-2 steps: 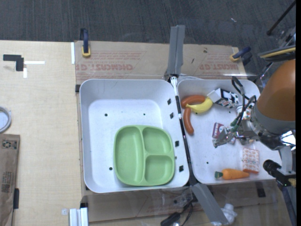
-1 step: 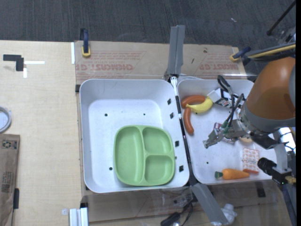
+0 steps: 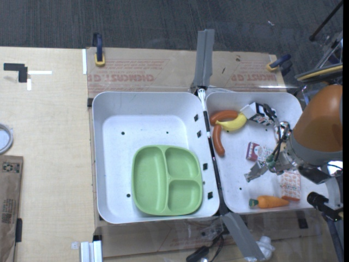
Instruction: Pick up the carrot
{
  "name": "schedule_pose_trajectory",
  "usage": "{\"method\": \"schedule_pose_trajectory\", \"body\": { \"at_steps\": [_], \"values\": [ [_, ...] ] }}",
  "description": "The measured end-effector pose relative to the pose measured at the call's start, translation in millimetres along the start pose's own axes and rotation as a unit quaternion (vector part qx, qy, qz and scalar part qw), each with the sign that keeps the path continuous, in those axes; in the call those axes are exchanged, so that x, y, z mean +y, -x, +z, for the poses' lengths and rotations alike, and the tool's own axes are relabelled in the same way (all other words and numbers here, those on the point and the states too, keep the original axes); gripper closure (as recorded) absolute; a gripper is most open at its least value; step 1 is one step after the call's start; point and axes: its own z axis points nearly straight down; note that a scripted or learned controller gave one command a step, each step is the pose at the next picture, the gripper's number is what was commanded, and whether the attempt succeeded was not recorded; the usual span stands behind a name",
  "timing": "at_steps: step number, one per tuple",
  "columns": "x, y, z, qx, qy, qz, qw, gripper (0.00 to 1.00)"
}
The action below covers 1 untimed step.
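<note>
The carrot, orange with a small green top pointing left, lies flat near the front edge of the right bin. My gripper hangs over the middle of that bin, a little behind the carrot and slightly to its left, apart from it. Nothing shows held in it. The grey arm with its orange band comes in from the right and hides the bin's right side.
The right bin also holds a red sausage, a banana, a small red box, a red-and-white packet just behind the carrot, and a black-and-white item. A green divided plate sits in the left bin.
</note>
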Motion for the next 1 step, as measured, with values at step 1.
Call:
{"method": "schedule_pose_trajectory", "body": {
  "at_steps": [1],
  "values": [
    [-2.5,17.5,-47.0,-0.001,0.002,-0.055,0.9985,0.0]
  ]
}}
